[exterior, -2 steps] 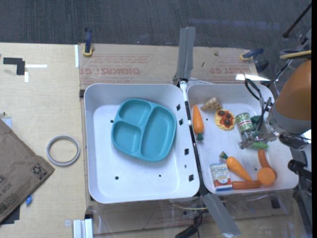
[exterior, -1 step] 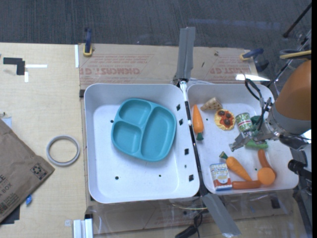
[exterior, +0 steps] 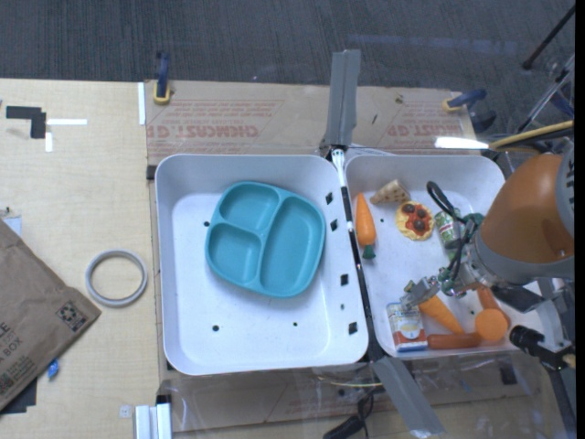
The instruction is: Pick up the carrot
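A wooden table (exterior: 73, 181) seen from above carries two shallow white bins side by side. The left bin (exterior: 183, 337) holds a teal divided plate (exterior: 266, 239) with three compartments, lying flat near the bin's centre.

The right bin (exterior: 388, 165) holds several toy foods. The carrot (exterior: 365, 222), orange with a small green tip, lies lengthwise against the bin's left wall, at about ten o'clock from the bin's centre, its green end pointing toward six o'clock. Just beside it, toward one o'clock, sits a tan wedge-shaped piece (exterior: 392, 192). Toward three o'clock of the carrot is a small round yellow pizza (exterior: 414, 219) with red toppings, and next to that a small can with a green label (exterior: 448, 231).

The grey arm with its orange band (exterior: 530, 213) reaches in from three o'clock. Its gripper (exterior: 422, 290) hangs low in the bin's lower half, well apart from the carrot, at about five o'clock from it. Whether the gripper is spread or closed, and whether it has hold of anything, cannot be told from this angle. Just beside it lie an orange cone-shaped piece (exterior: 440, 312), a small carton (exterior: 406, 326), a red sausage (exterior: 452, 341) and an orange ball (exterior: 492, 325).

On the table left of the bins lie a roll of tape (exterior: 116, 276) and a cardboard box (exterior: 32, 314).
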`<state>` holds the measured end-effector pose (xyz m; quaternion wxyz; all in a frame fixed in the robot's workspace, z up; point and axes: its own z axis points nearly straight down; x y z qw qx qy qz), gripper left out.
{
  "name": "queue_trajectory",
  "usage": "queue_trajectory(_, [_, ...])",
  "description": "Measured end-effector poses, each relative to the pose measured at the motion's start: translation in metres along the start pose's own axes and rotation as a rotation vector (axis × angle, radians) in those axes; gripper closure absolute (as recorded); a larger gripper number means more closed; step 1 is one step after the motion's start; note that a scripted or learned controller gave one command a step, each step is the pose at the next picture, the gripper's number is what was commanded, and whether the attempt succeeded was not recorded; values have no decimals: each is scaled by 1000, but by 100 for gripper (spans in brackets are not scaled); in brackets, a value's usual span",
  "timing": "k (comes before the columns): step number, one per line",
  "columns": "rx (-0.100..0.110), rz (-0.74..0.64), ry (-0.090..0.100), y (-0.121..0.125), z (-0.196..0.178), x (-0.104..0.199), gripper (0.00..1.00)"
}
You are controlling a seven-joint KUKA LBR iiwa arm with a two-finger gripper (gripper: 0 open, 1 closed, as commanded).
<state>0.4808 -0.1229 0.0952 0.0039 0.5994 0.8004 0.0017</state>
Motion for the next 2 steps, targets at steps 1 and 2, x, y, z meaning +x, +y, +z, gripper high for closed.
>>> queue_trajectory(1, [0,3,1,1,-9,0,100])
queue_trajectory(2, [8,-158,5,66,-96,49,100])
